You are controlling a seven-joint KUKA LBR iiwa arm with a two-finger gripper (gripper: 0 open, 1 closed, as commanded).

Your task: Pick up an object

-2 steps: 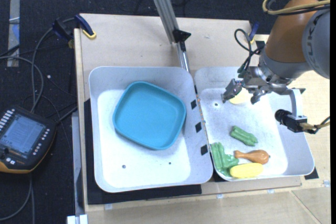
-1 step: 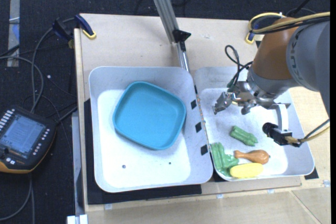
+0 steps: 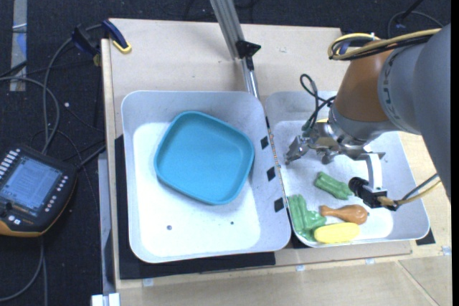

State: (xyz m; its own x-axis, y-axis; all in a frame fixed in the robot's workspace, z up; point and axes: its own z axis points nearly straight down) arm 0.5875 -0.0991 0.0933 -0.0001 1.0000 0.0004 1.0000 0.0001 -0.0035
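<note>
The right bin (image 3: 401,154) holds several small toys near its front. A green piece (image 3: 330,185) lies in the middle, and a second green piece (image 3: 302,216) rests against the left wall. A brown drumstick (image 3: 346,212) and a yellow piece (image 3: 336,233) lie at the front edge. My gripper (image 3: 298,150) hangs low over the left part of this bin, up and to the left of the nearer green piece, and nothing shows in its grasp. The grey arm with its orange band comes in from the right above it.
A blue square plate (image 3: 204,157) lies tilted in the left bin (image 3: 143,226). A metal pole (image 3: 222,0) slants down to the seam between the bins. A black cable (image 3: 310,89) loops near the wrist. A handheld pendant (image 3: 29,190) sits off the bench at left.
</note>
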